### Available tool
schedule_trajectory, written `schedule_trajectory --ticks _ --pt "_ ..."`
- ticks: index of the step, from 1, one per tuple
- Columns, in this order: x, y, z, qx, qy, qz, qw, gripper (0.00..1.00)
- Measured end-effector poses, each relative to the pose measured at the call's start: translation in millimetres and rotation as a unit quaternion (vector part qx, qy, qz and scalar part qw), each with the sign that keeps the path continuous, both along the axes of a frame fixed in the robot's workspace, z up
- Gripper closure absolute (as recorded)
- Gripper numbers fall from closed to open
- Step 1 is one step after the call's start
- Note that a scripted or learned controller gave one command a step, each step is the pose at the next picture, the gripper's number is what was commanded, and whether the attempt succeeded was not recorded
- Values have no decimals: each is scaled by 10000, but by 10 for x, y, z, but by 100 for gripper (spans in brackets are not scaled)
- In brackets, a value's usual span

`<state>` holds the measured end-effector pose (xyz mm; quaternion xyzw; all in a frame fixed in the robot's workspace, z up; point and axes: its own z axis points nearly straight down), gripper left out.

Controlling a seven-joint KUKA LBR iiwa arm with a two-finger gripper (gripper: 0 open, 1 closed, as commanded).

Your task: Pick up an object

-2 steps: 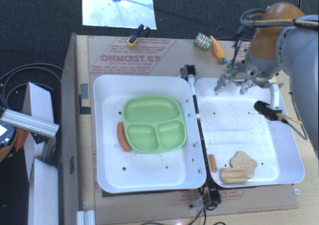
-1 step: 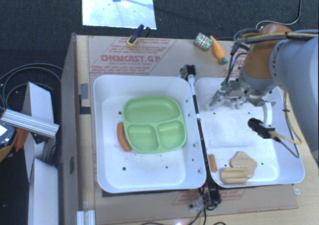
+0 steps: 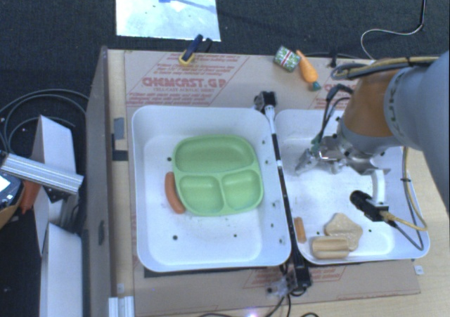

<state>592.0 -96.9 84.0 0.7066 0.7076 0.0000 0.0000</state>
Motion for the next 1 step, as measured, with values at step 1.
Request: schedule_trajectory --ticks 1 --pt "694 -454 504 -11 -31 8 10000 0"
